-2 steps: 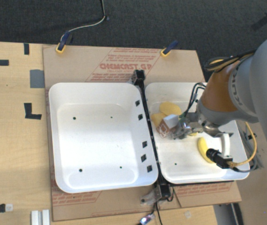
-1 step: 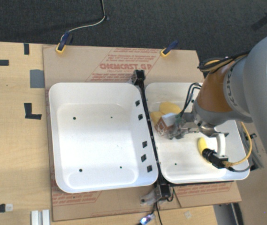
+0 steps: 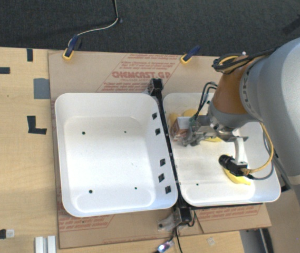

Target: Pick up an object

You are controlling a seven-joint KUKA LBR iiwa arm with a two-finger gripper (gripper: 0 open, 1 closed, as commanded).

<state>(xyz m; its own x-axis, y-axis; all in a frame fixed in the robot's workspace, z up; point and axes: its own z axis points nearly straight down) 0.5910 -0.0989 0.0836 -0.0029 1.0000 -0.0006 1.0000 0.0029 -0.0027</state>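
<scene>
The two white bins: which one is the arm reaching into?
The right bin, on the arm's side. The gripper sits over its upper left corner by the divider, near some yellow items. The left bin lies beyond the divider, away from the arm.

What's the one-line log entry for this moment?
arm: reaching into right bin | gripper: low at bin's left side, by small objects | grasp: cannot tell | yellow object: near front of bin | left bin: untouched

Wooden bench (image 3: 12, 157) bearing black tape marks (image 3: 34, 125); brown cardboard sheet (image 3: 134, 73) held by clamps (image 3: 69, 49); dark carpet (image 3: 49, 9) beyond, crossed by cable (image 3: 113, 4).
</scene>
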